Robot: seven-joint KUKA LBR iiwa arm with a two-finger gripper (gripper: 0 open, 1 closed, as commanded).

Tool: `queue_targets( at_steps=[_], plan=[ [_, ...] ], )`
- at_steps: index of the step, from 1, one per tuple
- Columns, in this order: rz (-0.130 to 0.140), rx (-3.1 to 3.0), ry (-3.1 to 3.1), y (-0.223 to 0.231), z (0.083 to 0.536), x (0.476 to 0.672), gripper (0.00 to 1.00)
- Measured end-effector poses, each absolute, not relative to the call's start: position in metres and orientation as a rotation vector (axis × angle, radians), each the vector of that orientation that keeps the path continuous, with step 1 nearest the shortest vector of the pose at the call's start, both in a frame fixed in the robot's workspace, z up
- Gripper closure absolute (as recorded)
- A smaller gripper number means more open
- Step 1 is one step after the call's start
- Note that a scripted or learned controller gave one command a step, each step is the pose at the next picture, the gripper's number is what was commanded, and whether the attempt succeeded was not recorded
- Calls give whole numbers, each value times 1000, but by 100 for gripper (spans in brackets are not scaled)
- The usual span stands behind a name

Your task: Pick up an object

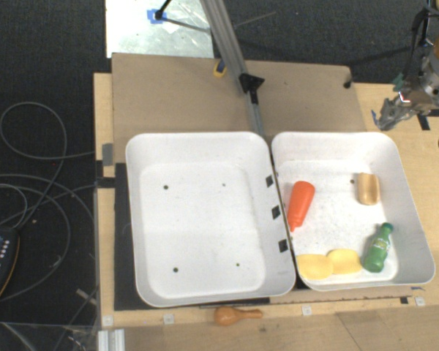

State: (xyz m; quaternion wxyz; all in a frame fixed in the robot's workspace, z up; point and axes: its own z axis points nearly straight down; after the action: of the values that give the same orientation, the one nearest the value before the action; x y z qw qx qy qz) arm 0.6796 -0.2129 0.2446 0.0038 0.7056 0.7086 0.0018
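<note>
We look down at a slant on a brown counter (175,93) bearing two shallow white bins side by side. The robot's gripper (392,113) sits at the upper right of the frame, over bare counter just beyond the far right corner of the right bin (329,146). We cannot tell whether its jaws are parted or closed, and nothing is visible between them.

The left bin (197,148), in the centre of the frame, holds nothing we can make out. The right bin holds every candidate for picking. An orange carrot-shaped object (301,204) lies near the bin's left wall. A tan bread-like piece (367,189) lies toward the upper right of that bin. A green bottle (377,248) rests at the lower right, and two yellow pieces (329,262) lie along the near wall, just beside the bottle. A small orange object (237,314) lies outside both bins on the counter at the lower centre of the frame.

We judge several risks from here. The bottle and the yellow pieces sit so close that a descent there could nudge one while reaching for the other. Objects near the walls leave little room, so the gripper could strike a rim. The rounded carrot and bottle may roll or slip out of a pinch.
</note>
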Motion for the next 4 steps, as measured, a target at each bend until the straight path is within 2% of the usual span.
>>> queue_targets(
  at_steps=[1,2,4],
  plan=[
    [4,2209,2231,-160,255,666,100],
    [4,2210,2233,-104,256,643,100],
    [3,2211,2235,8,262,617,100]
  ],
)
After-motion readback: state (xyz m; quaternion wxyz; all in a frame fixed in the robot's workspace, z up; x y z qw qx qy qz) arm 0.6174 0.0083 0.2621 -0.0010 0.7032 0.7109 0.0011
